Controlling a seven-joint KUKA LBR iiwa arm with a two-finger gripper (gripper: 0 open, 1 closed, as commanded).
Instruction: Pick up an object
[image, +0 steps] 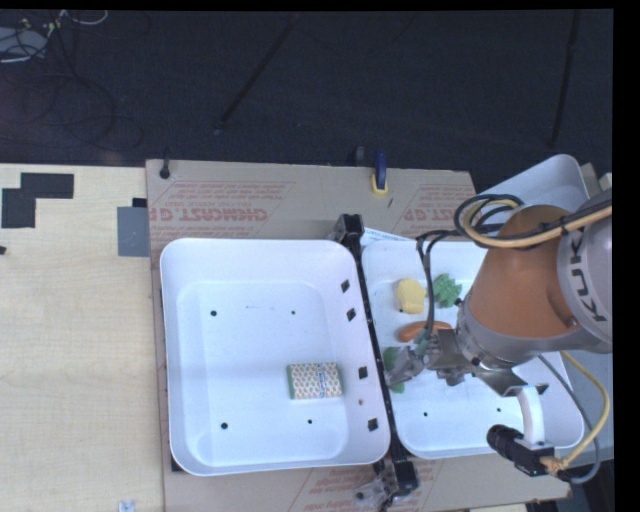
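The left bin (200, 280) holds a patterned sponge (315, 380). In the right bin (480, 440) lie a yellow piece (410, 295), a green piece (446, 290) and an orange piece (420, 329). The gripper (415, 362) is low beside them, apparently reaching; next it must close on one piece.

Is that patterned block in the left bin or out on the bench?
In. The patterned block lies flat on the floor of the left bin, toward its near right part, apart from the walls.
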